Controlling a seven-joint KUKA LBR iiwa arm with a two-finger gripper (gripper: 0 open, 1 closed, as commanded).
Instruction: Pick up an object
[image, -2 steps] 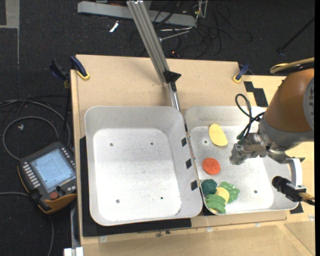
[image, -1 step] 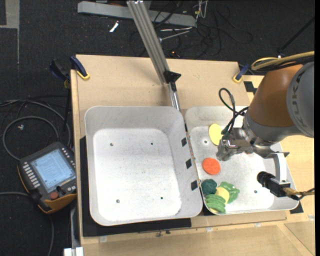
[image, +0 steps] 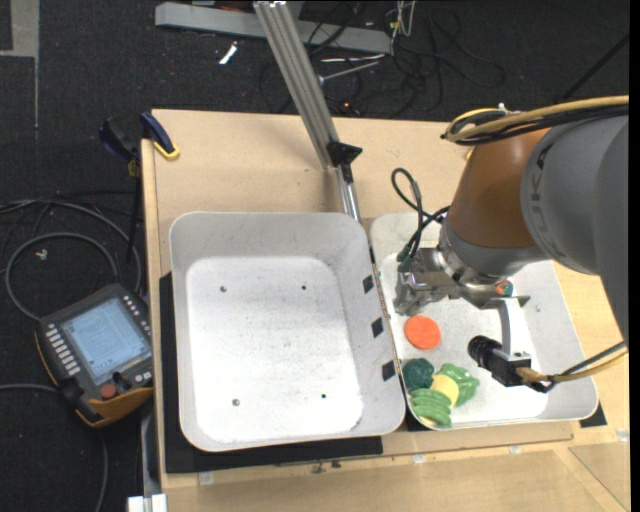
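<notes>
Below, the gripper (image: 412, 300), fingers' state unclear, hangs just above a smooth orange disc (image: 422, 332).

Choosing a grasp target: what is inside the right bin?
In the right bin: an orange round piece, a dark green piece, a yellow-green piece and a green ridged piece. The arm covers the bin's far part.

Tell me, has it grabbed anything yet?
Not that I can see. The arm has reached over the right bin, and its gripper hangs just above the orange disc. The disc and the green and yellow pieces lie in the bin, so grasping and lifting remain.
</notes>
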